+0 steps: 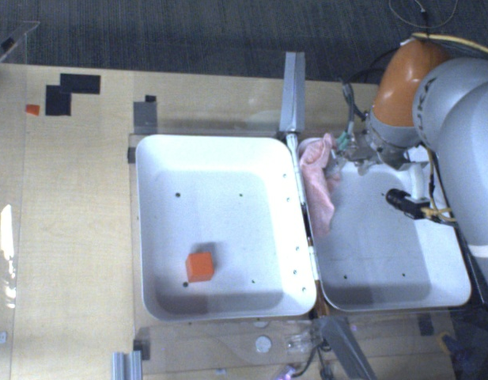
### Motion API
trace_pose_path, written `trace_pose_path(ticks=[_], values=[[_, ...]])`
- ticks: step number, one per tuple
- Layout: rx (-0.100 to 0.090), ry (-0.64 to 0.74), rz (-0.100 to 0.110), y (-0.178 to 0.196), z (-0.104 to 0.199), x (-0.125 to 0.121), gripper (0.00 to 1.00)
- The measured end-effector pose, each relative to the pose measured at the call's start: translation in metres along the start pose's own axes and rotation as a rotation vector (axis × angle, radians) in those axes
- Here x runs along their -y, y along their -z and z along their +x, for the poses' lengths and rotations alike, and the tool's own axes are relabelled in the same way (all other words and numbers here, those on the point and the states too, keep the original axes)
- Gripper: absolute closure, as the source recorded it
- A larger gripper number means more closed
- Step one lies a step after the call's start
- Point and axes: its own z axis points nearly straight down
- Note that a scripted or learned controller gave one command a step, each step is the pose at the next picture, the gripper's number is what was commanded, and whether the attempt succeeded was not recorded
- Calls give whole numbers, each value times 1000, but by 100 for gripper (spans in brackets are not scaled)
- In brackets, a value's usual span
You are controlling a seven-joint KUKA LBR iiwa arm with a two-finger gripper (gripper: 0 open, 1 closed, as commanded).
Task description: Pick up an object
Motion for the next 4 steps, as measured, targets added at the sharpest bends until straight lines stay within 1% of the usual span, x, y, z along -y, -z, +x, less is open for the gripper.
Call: trace_pose_path(ticks=[1,2,3,4], values=[[9,178,4,1,2,1,0],[1,185,0,11,7,-1,100],[-5,270,-3,95,41,-6,100],[-5,386,-2,94,62,-8,100]])
